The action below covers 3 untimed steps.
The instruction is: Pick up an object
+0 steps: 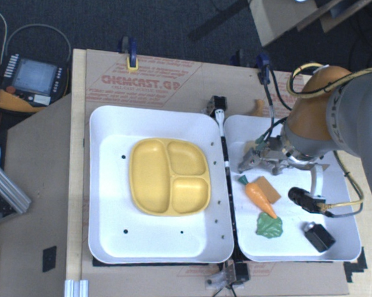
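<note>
On the worktop (pixel 75 168), two white bins sit side by side: the left bin (pixel 103 228) carries a yellow tray (pixel 170 176), the right bin (pixel 338 246) the arm (pixel 343 112). The end effector (pixel 262 158) hangs low near the right bin's left wall, holding nothing; whether it is wide or narrow cannot be told. The toy carrot (pixel 260 197) lies just below it toward the bin's front, long axis slanting from orange tip down to the green leaves (pixel 269 226). A black block (pixel 319 237) rests further right.

Arm (pixel 362 107) cut off at right edge
</note>
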Tool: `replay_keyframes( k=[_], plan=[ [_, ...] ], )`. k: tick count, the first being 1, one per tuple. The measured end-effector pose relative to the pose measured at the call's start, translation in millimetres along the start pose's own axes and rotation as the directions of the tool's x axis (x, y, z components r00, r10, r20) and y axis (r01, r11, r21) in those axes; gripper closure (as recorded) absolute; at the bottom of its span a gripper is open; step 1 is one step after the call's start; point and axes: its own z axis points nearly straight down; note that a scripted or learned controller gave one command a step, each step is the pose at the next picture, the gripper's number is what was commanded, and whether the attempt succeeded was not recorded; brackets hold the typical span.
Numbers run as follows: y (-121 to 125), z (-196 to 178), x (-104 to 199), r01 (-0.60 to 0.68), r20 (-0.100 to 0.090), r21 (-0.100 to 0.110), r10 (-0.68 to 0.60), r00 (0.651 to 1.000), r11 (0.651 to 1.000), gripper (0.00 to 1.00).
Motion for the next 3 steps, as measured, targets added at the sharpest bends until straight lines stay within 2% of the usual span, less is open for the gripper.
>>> replay_keyframes(
  k=[1, 2, 3],
  plan=[
    [1.3, -13.1, -0.3, -0.001, 0.001, -0.006, 0.001, 1.000, 1.000, 1.00],
    [5.2, -76.8, -2.9, 0.001, 0.003, -0.013, -0.001, 1.000, 1.000, 1.00],
    [5.2, -123.6, 5.2, 0.002, 0.003, -0.013, -0.002, 1.000, 1.000, 1.00]
  ],
)
